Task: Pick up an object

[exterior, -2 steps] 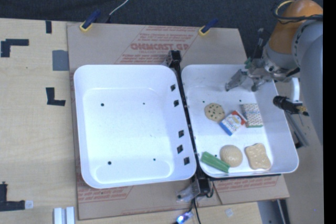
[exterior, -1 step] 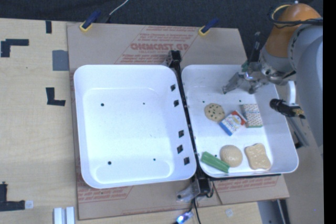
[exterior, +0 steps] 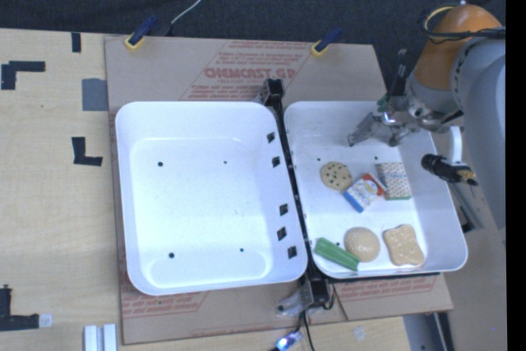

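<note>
Grey pincer (exterior: pixel 380 130) hovered, fingers apart and holding nothing, at the right bin's (exterior: pixel 444 259) upper edge; your cookie (exterior: pixel 335 175) lay just below-left (approach step), so you needed to descend next.

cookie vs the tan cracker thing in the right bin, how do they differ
The cookie is round and flat with dark specks; the cracker is a plain, paler rounded rectangle. The cookie lies nearer the middle of the right bin, beside the blue packet; the cracker lies in the near right corner, next to the round bun. Both are tan food-like items lying flat in that bin, apart from the gripper.
</note>
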`<state>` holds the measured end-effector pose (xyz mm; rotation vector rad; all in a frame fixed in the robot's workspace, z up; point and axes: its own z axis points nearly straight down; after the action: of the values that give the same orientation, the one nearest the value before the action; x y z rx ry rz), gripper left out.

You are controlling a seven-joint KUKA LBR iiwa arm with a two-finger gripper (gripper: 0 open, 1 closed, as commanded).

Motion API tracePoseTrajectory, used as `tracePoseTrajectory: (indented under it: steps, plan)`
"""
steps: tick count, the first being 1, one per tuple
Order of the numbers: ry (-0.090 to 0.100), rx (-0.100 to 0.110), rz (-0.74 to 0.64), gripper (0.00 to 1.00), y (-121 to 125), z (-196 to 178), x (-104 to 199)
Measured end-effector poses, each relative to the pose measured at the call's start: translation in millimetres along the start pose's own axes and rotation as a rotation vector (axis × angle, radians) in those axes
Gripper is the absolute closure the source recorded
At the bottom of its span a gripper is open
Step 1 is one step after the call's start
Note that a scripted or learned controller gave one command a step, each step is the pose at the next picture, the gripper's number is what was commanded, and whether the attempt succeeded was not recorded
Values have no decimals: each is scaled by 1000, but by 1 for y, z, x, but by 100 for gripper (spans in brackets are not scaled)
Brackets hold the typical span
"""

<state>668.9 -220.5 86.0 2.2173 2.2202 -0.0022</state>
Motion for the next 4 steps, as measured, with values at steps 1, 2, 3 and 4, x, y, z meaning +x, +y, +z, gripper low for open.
tracePoseTrajectory:
  steps: [1, 2, 3, 4]
  plan:
    - [0, 0, 0, 0, 0, 0, 1]
    - [2, 0, -1, 0, 0, 0, -2]
    - [2, 0, -2, 0, 0, 0, -2]
    - [2, 1, -2, 0, 0, 0, -2]
